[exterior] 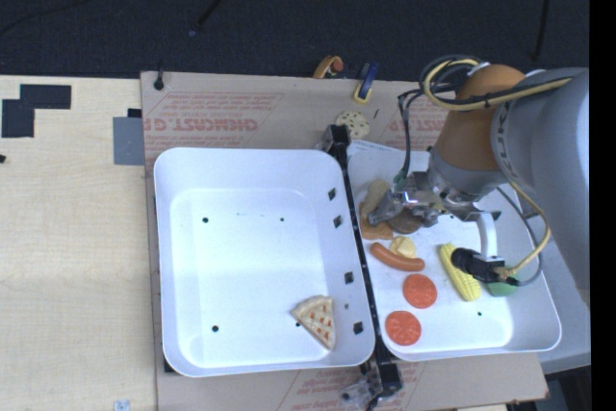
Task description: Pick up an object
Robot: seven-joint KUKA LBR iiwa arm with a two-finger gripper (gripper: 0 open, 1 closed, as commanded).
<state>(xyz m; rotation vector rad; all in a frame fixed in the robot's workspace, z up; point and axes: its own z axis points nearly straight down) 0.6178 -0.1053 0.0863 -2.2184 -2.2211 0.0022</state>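
In the camera view, the right bin [539,327] contains two red-orange discs [419,291], one corn cob [460,271] and one sausage [396,257]. The left bin [241,188] has one pizza slice [317,319]. The gripper [397,207] is low over brown pieces [377,212]; I cannot tell its opening. The cardboard [207,115] print is not readable.

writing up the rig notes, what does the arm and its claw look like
The arm is a thick, rounded grey body with an orange band above the wrist. Yellow and black cables loop over the top of the band, and thinner cables trail down beside the wrist. The claw is a small metallic grey assembly with dark parts.
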